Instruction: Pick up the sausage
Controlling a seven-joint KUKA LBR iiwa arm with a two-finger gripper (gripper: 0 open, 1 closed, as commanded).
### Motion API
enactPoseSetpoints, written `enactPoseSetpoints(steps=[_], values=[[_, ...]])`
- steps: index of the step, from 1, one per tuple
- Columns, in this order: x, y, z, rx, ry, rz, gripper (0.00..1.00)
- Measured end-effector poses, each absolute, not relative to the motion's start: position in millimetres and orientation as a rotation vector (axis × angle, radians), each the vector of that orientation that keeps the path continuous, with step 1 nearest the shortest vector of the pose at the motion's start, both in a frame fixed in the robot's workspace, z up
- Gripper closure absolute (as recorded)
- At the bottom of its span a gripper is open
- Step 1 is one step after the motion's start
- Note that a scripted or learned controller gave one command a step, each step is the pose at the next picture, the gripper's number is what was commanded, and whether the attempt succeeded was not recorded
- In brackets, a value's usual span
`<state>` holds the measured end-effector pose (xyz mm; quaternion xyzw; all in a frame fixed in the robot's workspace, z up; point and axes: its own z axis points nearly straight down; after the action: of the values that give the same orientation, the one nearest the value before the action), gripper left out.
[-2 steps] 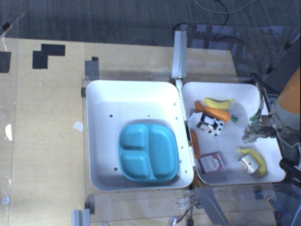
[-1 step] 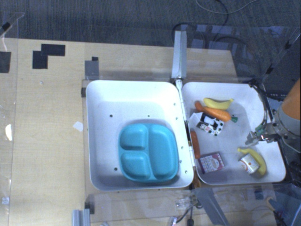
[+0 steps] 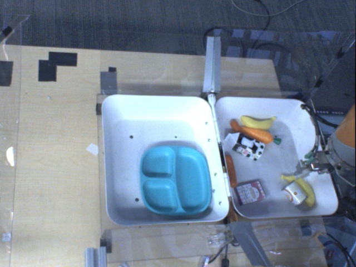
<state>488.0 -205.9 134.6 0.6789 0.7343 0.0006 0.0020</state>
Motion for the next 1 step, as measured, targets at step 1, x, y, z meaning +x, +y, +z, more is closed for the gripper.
enactPoseSetpoints(steps=[1], values=[[488.7,-204.8,129.4,2.116,2.316,0.003,1.0]])
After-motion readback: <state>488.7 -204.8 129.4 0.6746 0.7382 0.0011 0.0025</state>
